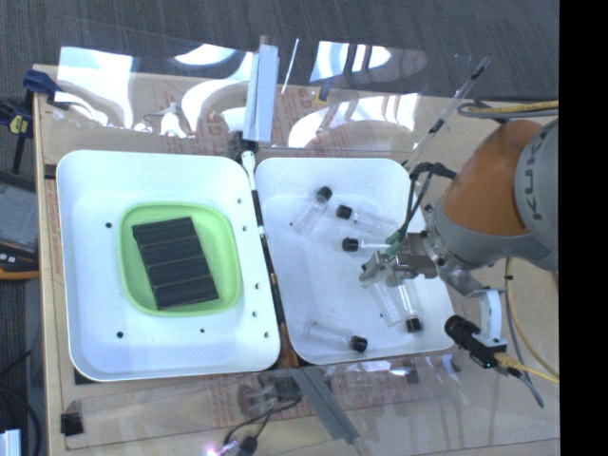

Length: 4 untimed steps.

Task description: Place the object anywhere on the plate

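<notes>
The desk (142, 402) carries two shallow white bins side by side, edges touching. The left bin (81, 283) sits beside the right bin (285, 321); cables (532, 364) trail just right of the right bin.

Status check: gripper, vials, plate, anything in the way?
Gripper low in right bin, among loose vials. Green plate in left bin holds a dark block.

KUKA iiwa arm (513, 207): grey casing with a broad rounded orange band above the wrist (dark lettering partly visible on the grey shell). Hand (372, 272): small, metallic grey, two-fingered. Cables: thin black and green leads at wrist; yellow cables trailing beside the body.
</notes>
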Each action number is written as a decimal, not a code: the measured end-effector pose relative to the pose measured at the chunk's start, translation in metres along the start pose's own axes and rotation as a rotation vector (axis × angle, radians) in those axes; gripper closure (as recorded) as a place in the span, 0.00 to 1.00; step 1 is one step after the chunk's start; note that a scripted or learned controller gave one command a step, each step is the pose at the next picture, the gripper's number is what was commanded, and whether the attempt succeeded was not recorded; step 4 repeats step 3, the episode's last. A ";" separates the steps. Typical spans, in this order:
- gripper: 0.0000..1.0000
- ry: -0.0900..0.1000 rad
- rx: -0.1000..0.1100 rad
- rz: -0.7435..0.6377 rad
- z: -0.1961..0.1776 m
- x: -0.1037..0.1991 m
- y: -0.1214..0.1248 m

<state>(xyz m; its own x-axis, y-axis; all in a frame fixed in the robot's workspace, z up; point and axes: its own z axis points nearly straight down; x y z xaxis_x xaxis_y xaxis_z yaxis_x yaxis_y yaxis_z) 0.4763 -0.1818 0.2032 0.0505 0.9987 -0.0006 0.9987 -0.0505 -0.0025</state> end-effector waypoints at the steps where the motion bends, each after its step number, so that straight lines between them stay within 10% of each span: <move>1: 0.00 0.000 0.000 0.000 0.000 0.000 0.000; 2: 0.00 0.001 0.000 -0.111 -0.043 -0.021 0.013; 3: 0.00 0.000 -0.003 -0.127 -0.181 -0.029 0.002; 4: 0.00 0.000 -0.003 -0.127 -0.181 -0.029 0.002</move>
